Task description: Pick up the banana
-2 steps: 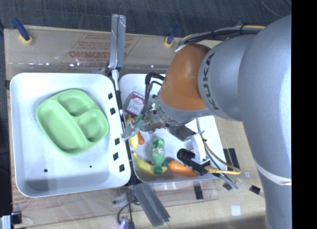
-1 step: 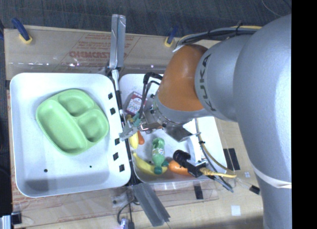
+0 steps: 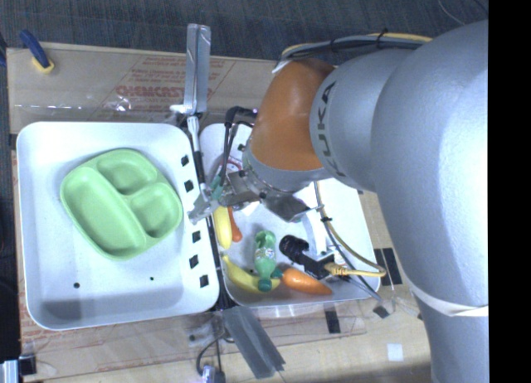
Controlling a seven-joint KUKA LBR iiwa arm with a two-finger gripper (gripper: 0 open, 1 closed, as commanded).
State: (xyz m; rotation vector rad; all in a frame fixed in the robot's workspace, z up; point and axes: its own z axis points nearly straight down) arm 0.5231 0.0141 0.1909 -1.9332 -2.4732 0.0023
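The banana [image 3: 239, 275], yellow and curved, lies at the near left corner of the right bin [image 3: 353, 215]. It rests against a green bottle [image 3: 265, 257]. A second yellow oblong piece [image 3: 222, 225] lies along the bin's left wall, with a small orange piece [image 3: 236, 230] beside it. My gripper [image 3: 214, 197] hangs just above the far end of that oblong piece, close to the wall between the bins. It stands well up and left of the curved banana, and nothing is visibly held in it. The arm hides most of the right bin.
An orange carrot [image 3: 305, 282] lies at the right bin's near edge, right of the bottle. The left bin [image 3: 41, 290] holds a green divided plate [image 3: 122, 199]. A metal bar [image 3: 197, 66] stands up behind the wall between the bins.
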